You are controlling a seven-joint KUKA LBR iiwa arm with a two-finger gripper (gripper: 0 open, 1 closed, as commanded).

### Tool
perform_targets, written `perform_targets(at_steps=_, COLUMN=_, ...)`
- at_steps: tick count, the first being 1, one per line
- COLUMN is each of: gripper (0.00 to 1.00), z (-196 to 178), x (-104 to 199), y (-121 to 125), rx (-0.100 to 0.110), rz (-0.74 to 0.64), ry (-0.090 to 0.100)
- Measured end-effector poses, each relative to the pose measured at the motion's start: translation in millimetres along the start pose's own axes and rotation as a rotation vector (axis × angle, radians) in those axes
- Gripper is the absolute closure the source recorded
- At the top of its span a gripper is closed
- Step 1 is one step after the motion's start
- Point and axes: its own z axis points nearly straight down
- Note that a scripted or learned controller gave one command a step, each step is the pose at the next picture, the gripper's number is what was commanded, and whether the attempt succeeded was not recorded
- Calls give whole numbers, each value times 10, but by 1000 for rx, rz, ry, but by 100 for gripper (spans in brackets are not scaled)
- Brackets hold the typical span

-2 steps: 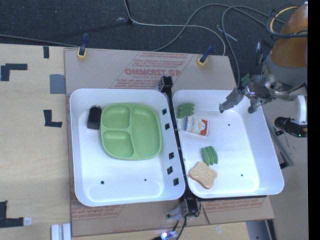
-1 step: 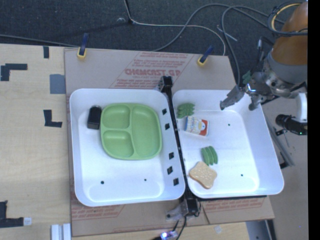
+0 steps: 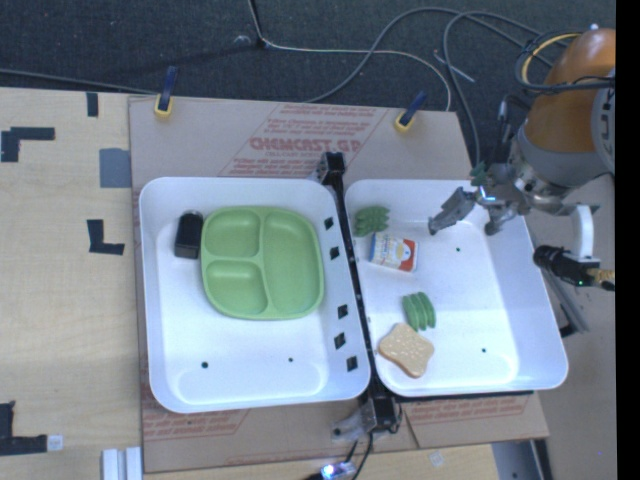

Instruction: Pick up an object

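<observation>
Two white bins sit side by side on the bench. Nearest in the right bin [image 3: 520, 363] lies the toast [image 3: 405, 350], long axis slanting near-right; beyond it are green pieces. Farther right, the gripper [image 3: 468, 216] hovers with fingers apart, empty; descending off-centre could nudge the toast away.

— What's beneath your tool?

— A shallow white bin [image 3: 540, 358]; my tool [image 3: 464, 224] hangs over its far end.

— And out past the tool?

— A second white bin [image 3: 160, 268] touches the first, with a black strip [image 3: 345, 268] along the join. Both rest on a cardboard sheet [image 3: 300, 138]. Two yellow clamps [image 3: 163, 103] sit on its far edge, one near my tool, one well apart.

— Anything more?

— Black tape marks [image 3: 100, 236] on the bench [image 3: 60, 298], well beyond the second bin. Cables [image 3: 400, 28] trail over dark carpet [image 3: 100, 18] behind the clamps.
</observation>
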Motion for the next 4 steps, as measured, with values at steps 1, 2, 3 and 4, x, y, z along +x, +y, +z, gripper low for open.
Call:
perform_targets(at_steps=1, gripper=0, z=497, x=-61, y=69, rx=1, rz=0, ry=0)
perform_targets(at_steps=2, gripper=0, z=1097, x=-102, y=-22, rx=5, rz=0, ry=1)
perform_targets(at_steps=3, gripper=100, z=963, x=-86, y=-4, rx=0, rz=-2, ry=2)
perform_targets(at_steps=4, gripper=100, z=364, x=-123, y=-16, rx=-3, rz=-1, ry=2)
